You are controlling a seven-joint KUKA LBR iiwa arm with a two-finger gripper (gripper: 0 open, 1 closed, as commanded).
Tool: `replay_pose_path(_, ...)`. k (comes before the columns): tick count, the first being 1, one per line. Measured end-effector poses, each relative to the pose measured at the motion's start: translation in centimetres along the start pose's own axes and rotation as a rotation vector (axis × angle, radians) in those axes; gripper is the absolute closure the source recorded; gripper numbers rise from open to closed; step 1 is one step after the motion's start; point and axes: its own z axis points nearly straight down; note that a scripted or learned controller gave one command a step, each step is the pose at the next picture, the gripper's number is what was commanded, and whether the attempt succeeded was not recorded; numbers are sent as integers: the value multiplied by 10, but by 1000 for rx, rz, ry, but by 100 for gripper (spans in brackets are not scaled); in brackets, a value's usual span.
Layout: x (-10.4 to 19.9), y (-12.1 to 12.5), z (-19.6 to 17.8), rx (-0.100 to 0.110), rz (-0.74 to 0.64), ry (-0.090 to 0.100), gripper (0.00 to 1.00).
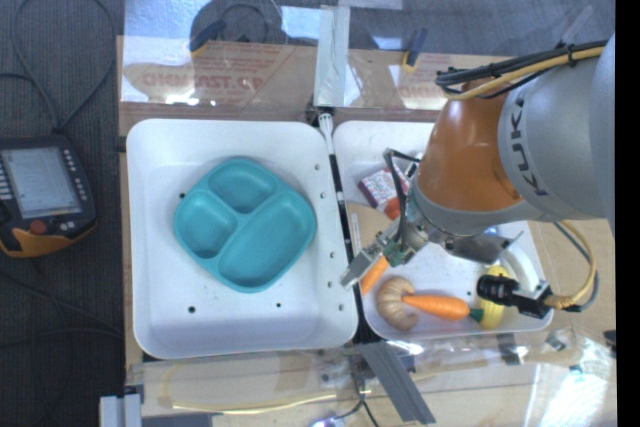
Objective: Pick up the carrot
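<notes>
Gripper [378, 260] is low over the right bin [520, 250], near its left wall. I cannot tell how far open it is. A short orange piece [375, 274] sits right against it; gripped or merely touching, I cannot tell.

Carrot [436, 305] lies flat on the bin floor, below and right of the gripper in view, apart from it. Its long axis runs roughly left-right, tilted slightly down to the right. Its left end touches a tan bun [393, 303]. I cannot make out which end is the tip.

Left of the gripper: teal plate [246, 223].
</notes>
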Motion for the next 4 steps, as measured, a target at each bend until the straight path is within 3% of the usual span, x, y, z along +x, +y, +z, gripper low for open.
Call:
replay_pose_path(1,-45,-8,0,0,130,-2,0)
replay_pose_path(4,-45,-8,0,0,130,-2,0)
